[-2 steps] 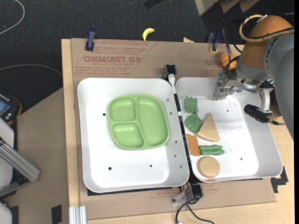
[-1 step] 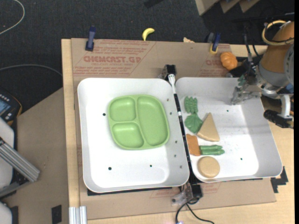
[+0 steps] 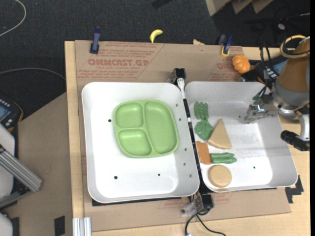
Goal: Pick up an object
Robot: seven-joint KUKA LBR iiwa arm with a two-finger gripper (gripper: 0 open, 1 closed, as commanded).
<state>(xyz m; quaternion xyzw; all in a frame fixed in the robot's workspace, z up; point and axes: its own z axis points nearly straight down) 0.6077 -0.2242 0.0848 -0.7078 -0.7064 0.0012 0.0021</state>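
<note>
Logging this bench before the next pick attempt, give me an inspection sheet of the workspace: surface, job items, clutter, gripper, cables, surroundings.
Surface: brown board bearing left bin and right bin.
Job's things: right bin holds green toy pieces, tan wedge, orange strip, round tan piece.
Clutter: green divided plate in left bin; orange object and yellow object near the board's far edge.
Gripper: gripper over right bin, holding nothing visible.
Cables: black cable at near edge.
Surroundings: dark floor.

Divided plate (image 3: 146, 129) in left bin (image 3: 98, 171); food pieces (image 3: 214, 140) in right bin (image 3: 275, 176).

Arm (image 3: 295, 77) cropped at right edge.
</note>
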